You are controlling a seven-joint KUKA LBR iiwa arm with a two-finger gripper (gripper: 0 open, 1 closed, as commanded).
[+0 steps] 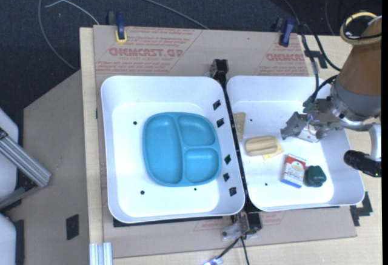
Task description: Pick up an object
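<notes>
So there are 2 white bins on the bench. The left bin (115, 136) has a blue divided plate (180, 148) sitting about in its middle (3 compartments). The right bin (267, 91) holds a tan bun-like piece (262, 146) near its left edge, plus a small red and white box (294, 171) and a dark green lump (314, 176) touching each other toward the front right corner. The gripper (303, 126) hangs over the right bin's middle, fingers spread apart with nothing between them.
</notes>
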